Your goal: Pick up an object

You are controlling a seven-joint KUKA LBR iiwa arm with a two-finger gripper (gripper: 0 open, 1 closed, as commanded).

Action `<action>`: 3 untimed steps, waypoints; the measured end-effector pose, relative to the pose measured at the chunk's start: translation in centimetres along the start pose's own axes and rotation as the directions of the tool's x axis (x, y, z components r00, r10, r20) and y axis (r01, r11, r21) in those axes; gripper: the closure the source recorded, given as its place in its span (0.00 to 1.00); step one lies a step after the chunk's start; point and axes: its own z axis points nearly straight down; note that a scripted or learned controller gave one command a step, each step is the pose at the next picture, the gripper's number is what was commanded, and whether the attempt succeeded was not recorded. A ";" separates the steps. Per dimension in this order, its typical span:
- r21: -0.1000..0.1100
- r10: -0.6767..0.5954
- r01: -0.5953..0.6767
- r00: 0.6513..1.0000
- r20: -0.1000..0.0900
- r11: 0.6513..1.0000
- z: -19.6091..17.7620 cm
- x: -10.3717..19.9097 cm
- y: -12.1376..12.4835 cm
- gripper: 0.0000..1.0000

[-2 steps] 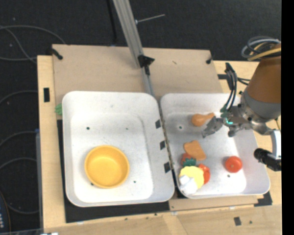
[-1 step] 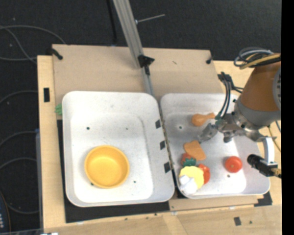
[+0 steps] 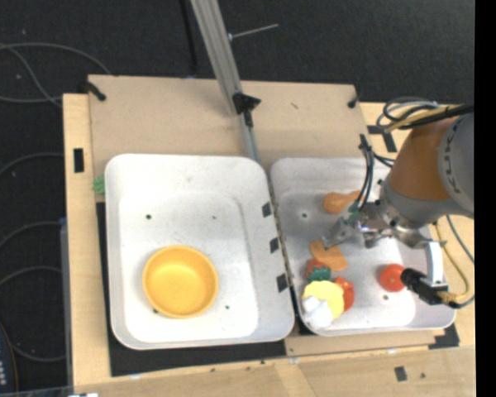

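The arm reaches in from the right and hangs low over the right bin (image 3: 291, 180), where most of the loose things lie, so this is likely a descent toward one of them. Its pincer (image 3: 347, 228) sits among them, between an orange piece (image 3: 341, 201) near the bin's far side and another orange piece (image 3: 329, 257) just below it; whether it is released or clenched cannot be told from this slanted look, and nothing can be seen gripped. A yellow object (image 3: 324, 294) with a white lump (image 3: 317, 308) beside it crowds the bin's near corner, touching a small red and green thing (image 3: 317, 270). A red ball (image 3: 390, 277) lies apart, toward the right. The left bin (image 3: 132, 188) carries a yellow bowl (image 3: 179, 281), well away from the arm. The nearest candidates look like the two orange pieces.
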 end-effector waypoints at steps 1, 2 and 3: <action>-0.006 0.000 0.000 1.000 0.002 1.000 1.4 -0.2 0.1 0.00; -0.010 0.005 -0.005 1.000 0.001 1.000 0.2 -0.3 0.2 1.00; -0.011 -0.006 0.006 1.000 0.000 1.000 -5.8 0.3 0.1 1.00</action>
